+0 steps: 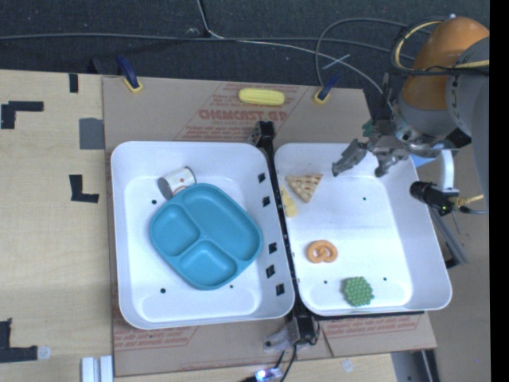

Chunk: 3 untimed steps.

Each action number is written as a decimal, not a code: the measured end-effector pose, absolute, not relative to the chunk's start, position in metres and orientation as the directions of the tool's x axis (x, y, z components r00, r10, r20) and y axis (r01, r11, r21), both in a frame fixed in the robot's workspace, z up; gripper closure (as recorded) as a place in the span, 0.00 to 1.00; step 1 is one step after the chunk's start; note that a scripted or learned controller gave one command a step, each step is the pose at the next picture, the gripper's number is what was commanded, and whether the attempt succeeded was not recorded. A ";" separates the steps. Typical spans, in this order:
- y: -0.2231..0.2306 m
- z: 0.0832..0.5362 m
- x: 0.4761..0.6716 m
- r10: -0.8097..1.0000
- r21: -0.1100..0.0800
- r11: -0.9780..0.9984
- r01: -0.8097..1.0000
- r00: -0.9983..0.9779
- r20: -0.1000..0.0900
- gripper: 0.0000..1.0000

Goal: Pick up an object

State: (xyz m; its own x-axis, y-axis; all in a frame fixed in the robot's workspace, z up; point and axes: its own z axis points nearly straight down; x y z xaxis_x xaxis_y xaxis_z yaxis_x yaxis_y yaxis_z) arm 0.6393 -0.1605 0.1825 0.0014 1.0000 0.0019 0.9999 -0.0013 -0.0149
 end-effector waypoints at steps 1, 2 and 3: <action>-0.160 0.190 0.643 1.000 -0.001 0.001 1.000 -0.001 0.000 0.00; -0.159 0.143 0.634 1.000 -0.006 0.001 1.000 -0.001 0.000 0.00; -0.157 0.088 0.632 1.000 -0.007 0.002 1.000 -0.002 0.000 0.00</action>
